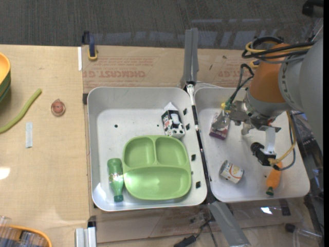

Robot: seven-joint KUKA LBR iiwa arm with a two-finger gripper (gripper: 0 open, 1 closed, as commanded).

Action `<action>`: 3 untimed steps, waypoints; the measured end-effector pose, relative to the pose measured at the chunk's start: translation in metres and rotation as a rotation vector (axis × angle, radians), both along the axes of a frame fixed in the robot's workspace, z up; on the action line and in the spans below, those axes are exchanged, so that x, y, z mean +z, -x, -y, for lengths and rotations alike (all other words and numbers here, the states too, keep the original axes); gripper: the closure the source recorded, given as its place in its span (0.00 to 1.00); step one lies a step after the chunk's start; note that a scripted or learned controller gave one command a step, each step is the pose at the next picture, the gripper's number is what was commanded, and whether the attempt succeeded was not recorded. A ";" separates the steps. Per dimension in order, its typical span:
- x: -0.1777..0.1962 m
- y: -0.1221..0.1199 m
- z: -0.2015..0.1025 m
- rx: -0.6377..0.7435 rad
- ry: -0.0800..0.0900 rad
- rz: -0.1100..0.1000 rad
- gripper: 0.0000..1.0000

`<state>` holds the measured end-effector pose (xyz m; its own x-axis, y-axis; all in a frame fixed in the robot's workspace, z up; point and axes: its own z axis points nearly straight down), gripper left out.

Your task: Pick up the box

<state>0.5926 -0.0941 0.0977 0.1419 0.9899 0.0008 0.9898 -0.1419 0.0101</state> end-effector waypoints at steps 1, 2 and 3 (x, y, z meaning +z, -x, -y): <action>0.000 -0.046 0.010 0.080 0.002 0.001 0.00; 0.000 -0.048 0.002 0.087 0.004 0.000 0.00; 0.000 -0.058 0.006 0.181 0.001 -0.011 0.00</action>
